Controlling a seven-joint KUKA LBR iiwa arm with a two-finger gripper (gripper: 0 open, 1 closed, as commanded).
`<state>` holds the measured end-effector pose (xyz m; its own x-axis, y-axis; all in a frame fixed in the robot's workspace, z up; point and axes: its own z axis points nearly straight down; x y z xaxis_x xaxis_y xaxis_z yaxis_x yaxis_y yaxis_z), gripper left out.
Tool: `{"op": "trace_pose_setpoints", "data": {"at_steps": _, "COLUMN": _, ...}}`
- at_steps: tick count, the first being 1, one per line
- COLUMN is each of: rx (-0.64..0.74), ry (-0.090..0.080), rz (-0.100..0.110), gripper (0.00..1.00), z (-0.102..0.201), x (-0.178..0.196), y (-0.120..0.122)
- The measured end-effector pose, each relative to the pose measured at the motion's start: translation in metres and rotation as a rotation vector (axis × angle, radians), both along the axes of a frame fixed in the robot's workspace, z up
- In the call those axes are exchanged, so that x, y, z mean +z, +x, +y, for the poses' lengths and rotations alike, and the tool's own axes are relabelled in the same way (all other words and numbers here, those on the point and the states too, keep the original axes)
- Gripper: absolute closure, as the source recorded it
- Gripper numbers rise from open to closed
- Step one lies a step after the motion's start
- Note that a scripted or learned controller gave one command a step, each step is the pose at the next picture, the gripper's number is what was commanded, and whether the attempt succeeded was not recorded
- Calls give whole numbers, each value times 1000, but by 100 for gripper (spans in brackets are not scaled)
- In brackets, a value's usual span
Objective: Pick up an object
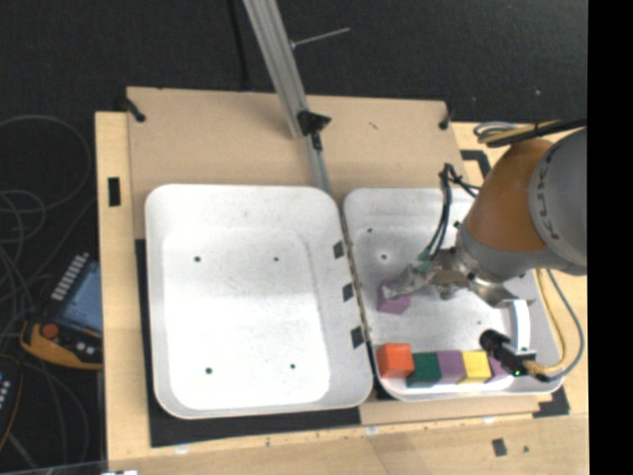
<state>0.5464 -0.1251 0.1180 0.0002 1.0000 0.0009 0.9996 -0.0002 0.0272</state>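
Purple block lies mid right bin, just beside jaws. You judge it small, rigid, light, smooth-sided; take it across flat opposite faces. You cannot tell jaws' state, blurred. Orange block, green block, lilac block, yellow block line front wall. Left bin alongside on bench.

No text, label, brand, number or sign could be read anywhere. The handheld device on the floor past the bench's left edge showed a bluish screen and rows of keys, but every mark on it was too small and blurred to make out.
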Motion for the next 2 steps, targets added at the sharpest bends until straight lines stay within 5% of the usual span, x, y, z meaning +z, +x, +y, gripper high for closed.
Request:
{"op": "trace_pose_setpoints", "data": {"at_steps": 1, "rx": -1, "ry": -2, "rz": 24, "gripper": 0, "z": 21, "x": 24, "y": -50}}
{"op": "trace_pose_setpoints", "data": {"at_steps": 2, "rx": 3, "ry": -4, "rz": 17, "gripper": 0, "z": 11, "x": 137, "y": -36}}
